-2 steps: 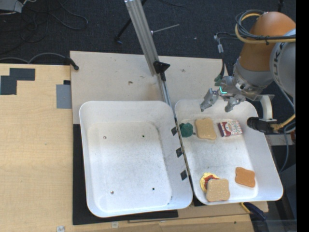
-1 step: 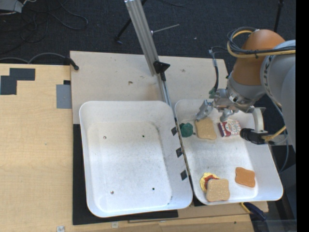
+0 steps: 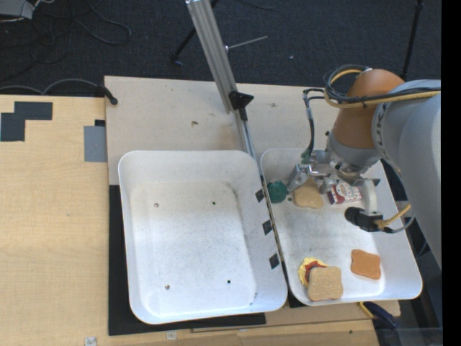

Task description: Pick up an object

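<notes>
A sandwich (image 3: pixel 322 280) lies nearest the camera, at the front of the right bin (image 3: pixel 407 288): a tan bread slice on top, with a bit of red and yellow filling poking out at its upper left. Just to its right, apart from it, lies an orange slab (image 3: pixel 366 264), flat on the bin floor.

Farther back in the same bin the arm (image 3: pixel 403 132) comes in from the right, its grey body filling the right side and its orange band (image 3: pixel 364 110) bulging above the wrist. The wrist points down and toward the left, so that the gripper (image 3: pixel 311 181) hangs low over the back half of the bin. A tan bread piece (image 3: pixel 309 198) lies right under the gripper, at its tips or touching them; whether the fingers are spread or closed, and whether they have hold of the bread, cannot be told from this angle. A green lump (image 3: pixel 276 189) sits just left of the bread, against the bin's left wall. A red and white packet (image 3: pixel 344 192) lies just right of the bread, partly under the wrist. A black cable loops (image 3: pixel 367 220) from the wrist down over the bin floor.

The left bin (image 3: pixel 144 166) stands beside the right one, their walls touching.
</notes>
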You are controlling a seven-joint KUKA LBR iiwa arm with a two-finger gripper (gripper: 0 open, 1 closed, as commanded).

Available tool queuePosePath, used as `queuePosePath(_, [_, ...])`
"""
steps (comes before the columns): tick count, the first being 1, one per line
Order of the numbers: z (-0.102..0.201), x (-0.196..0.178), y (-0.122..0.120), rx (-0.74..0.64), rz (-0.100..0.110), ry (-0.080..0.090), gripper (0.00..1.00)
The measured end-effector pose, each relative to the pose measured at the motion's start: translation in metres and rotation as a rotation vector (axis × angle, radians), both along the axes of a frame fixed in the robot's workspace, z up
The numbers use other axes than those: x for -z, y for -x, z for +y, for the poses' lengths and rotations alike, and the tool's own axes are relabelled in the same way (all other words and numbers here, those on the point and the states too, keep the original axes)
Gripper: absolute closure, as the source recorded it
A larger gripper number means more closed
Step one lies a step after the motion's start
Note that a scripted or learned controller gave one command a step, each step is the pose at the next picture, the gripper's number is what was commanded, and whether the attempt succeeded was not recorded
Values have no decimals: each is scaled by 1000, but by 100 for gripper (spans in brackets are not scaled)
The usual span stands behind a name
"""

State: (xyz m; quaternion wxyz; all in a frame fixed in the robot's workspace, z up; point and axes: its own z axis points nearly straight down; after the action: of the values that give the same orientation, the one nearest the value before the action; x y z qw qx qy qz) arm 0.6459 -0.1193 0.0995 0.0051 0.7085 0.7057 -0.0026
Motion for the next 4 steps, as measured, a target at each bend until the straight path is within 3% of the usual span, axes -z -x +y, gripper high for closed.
queuePosePath(1, [-3,8,0,0,5,-4,0])
queuePosePath(2, [-4,-3,0,4,5,-4,100])
queuePosePath(4, [-7,-104,-5,-4,1,-11,100])
